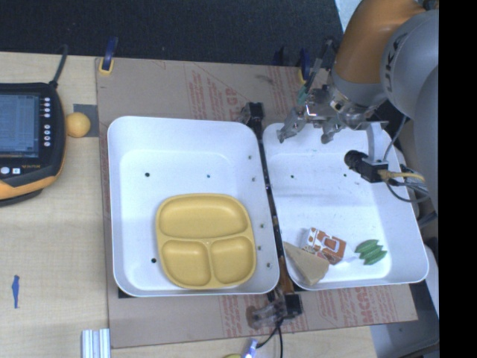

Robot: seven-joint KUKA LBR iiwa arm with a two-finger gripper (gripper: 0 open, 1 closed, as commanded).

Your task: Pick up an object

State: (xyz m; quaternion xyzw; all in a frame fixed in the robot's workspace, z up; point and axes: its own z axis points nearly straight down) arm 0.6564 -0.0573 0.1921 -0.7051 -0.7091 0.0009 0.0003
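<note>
Along the near wall of the right bin (328, 192), a tan wedge (305, 265), a small orange-and-white box (325, 243) and a green piece (370, 250) are lying loose — likely pick candidates. Farther back, the jaws are hanging spread and empty over the bin's far edge, seemingly readied for a grasp.

Setting: robotics laboratory, as we read it. We list as evidence: one grey industrial robot arm with an orange band (387, 36), bearing a two-finger gripper (307, 134); one black-and-orange handheld teach pendant with screen (26, 144); two shallow white plastic bins (119, 200) on a brown cardboard sheet (186, 88), laid over a pale wooden bench (45, 274); blue clamps (109, 51) at the sheet's far edge.
</note>
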